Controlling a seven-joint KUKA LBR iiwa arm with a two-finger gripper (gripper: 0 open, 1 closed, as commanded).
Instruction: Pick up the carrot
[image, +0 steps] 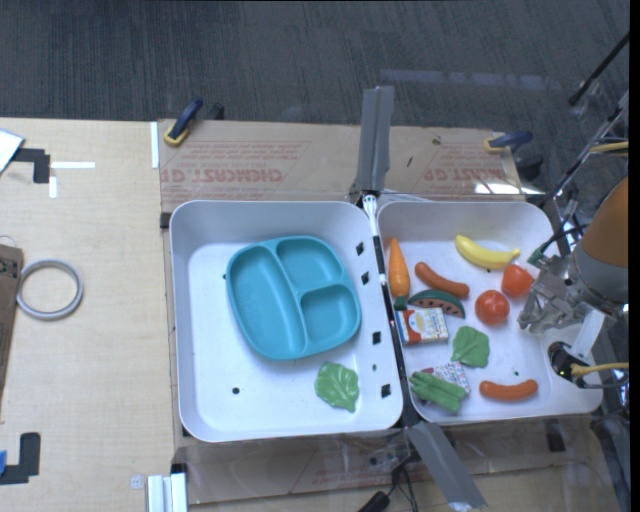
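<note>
My gripper (545, 312) sits at the right-hand wall of the right bin (470, 212), low over the bin floor. Its metal fingers are blurred against the white plastic, so I cannot tell whether they are spread or pressed together; nothing is visibly between them.

The carrot (398, 267) lies against the opposite, left wall of that bin, long axis running roughly along the wall. It is well apart from my gripper.

Reference positions, all taken from the carrot:
- Sausage (441, 280): just beside it, toward my gripper.
- Banana (486, 251): beyond the sausage, toward the far wall.
- Tomato (491, 306): between the carrot and my gripper.
- Watermelon slice (437, 302): just below it.
- Blue divided plate (294, 295): across the divider, in the left bin (190, 330).
</note>
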